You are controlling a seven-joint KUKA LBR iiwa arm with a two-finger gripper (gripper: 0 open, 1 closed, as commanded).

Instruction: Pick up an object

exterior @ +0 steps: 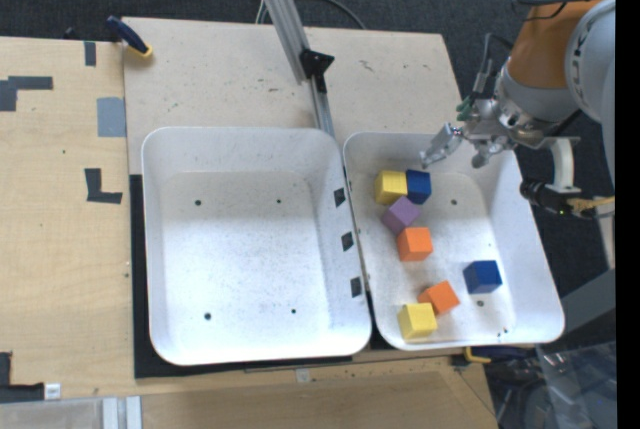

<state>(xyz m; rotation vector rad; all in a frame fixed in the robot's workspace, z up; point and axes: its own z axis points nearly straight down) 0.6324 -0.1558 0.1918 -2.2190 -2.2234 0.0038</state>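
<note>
We see the gripper poised above the right bin, near a yellow cube among coloured cubes.

Seven small blocks, all loose in right bin.
Yellow/blue touching up top; purple, orange below; blue, orange, yellow near front.

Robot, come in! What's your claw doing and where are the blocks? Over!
Gripper above right bin's far end, holding nothing. Nearest blocks: yellow block touching blue block, just below it. Nothing blocking the way.
</note>
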